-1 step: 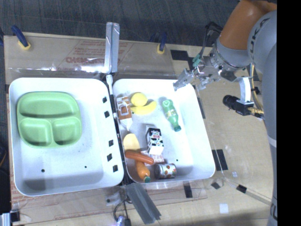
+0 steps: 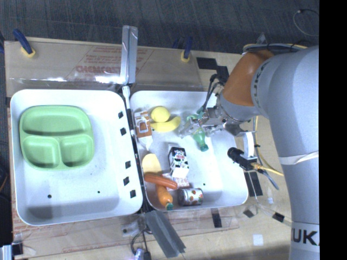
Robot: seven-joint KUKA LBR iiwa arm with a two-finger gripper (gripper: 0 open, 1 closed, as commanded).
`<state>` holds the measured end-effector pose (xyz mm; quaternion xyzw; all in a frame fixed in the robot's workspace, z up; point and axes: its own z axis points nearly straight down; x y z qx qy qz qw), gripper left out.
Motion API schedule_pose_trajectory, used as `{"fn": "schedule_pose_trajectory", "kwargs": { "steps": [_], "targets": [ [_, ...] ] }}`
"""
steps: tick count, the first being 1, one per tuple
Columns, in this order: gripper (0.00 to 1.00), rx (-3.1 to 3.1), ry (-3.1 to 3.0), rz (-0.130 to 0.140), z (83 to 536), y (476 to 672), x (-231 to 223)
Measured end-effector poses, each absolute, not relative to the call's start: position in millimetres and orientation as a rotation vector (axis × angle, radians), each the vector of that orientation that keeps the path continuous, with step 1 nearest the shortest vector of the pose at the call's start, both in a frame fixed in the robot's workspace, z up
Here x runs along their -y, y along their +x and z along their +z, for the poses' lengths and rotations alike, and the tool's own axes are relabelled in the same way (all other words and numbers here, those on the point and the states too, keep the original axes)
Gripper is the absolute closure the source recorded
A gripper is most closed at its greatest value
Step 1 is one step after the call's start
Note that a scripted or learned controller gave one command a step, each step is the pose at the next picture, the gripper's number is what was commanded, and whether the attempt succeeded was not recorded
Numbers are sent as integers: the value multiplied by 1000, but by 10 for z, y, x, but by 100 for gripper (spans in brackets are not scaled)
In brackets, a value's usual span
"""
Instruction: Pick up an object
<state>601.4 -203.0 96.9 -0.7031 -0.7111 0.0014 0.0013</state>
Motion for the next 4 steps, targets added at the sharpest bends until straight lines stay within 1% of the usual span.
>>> {"fn": "schedule_pose_trajectory", "kwargs": {
  "steps": [1, 2, 3, 4],
  "targets": [
    [0, 1876, -2519, 1, 1497, 6367, 2100],
    [0, 1941, -2466, 5, 914, 5974, 2009],
    [100, 1945, -2461, 5, 1016, 5980, 1997],
    [100, 1777, -2589, 1, 2389, 6192, 1515]
  ]
}}
